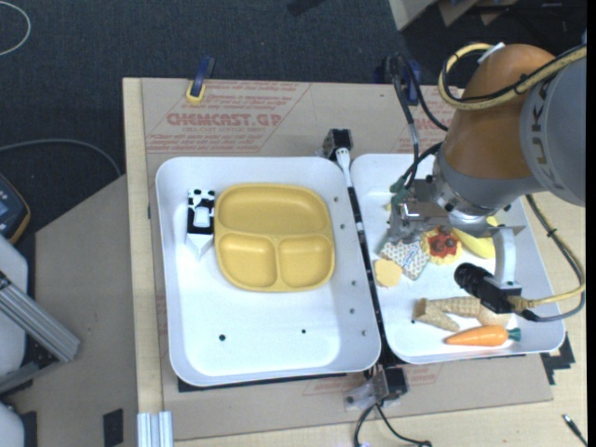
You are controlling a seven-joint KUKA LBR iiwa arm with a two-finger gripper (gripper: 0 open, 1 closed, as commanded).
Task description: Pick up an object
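This is a robotics lab, not a home or kitchen. A grey industrial arm point(521, 128) with an orange band reaches over a tabletop point(279, 110) covered with a brown protective sheet printed with a maker's name (the lettering reads reversed). Two shallow white bins point(177, 277) sit side by side on it, clipped together, holding toy food and a yellow sectioned tray point(275, 236). Loose cables point(56, 147) trail across dark carpet point(112, 26), and aluminium framing point(37, 324) stands at the left edge.
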